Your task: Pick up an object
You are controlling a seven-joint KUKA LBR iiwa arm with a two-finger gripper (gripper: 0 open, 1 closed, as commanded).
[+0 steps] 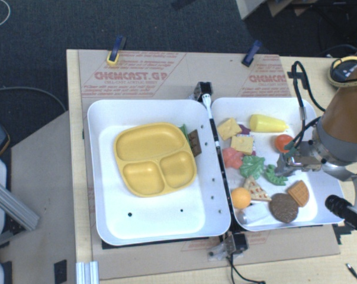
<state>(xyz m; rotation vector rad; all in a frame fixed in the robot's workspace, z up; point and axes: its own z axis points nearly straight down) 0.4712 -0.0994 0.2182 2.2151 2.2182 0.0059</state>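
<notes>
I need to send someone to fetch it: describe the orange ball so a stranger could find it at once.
Start at the right-hand white bin, the one crowded with toy food. Go to its near left corner, beside the wall it shares with the other bin. There lies the orange ball: the one round, plain orange piece, left of the brown round cookie and touching a pale wedge.
</notes>
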